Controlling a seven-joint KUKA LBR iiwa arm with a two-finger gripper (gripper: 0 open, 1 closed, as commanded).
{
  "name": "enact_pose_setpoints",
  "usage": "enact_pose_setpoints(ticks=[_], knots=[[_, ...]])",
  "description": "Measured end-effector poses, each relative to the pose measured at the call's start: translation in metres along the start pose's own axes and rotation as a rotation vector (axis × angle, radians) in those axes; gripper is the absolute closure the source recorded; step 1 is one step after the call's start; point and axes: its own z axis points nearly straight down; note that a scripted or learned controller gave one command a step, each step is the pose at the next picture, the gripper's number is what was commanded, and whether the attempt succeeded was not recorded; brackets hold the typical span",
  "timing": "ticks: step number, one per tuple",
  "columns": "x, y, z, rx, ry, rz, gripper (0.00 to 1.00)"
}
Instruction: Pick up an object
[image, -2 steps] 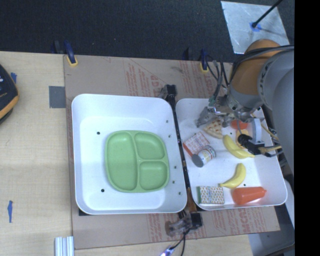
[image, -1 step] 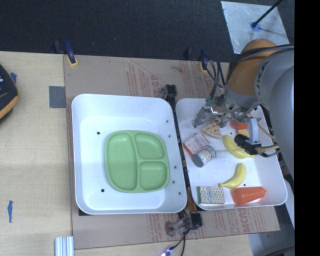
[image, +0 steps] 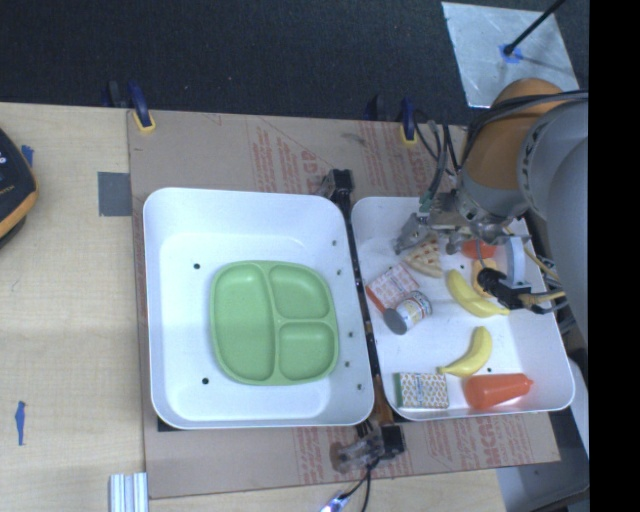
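Note:
My gripper (image: 418, 230) is low over the far left part of the right bin (image: 560, 370), reaching in from the right. Just beneath and beside it lies a pizza slice toy (image: 427, 262); whether the two touch is unclear. In front of it lies a small can (image: 400, 302) on its side, with a red and white label. One yellow banana (image: 466, 294) lies to the right of the can and another banana (image: 473, 353) lies nearer the front. An orange-red object (image: 497, 390) and a small green-printed box (image: 422, 390) sit along the front wall.
The left bin (image: 170, 300) holds a green divided plate (image: 272, 322). A small red thing (image: 483, 250) lies half hidden under the wrist. The arm covers the right bin's far right corner. A ridge (image: 357, 300) separates the bins.

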Motion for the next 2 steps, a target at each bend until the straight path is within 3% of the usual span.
enact_pose_setpoints(ticks=[2], knots=[[0.0061,-0.0001,0.0001,0.001,0.0,0.001,0.0]])
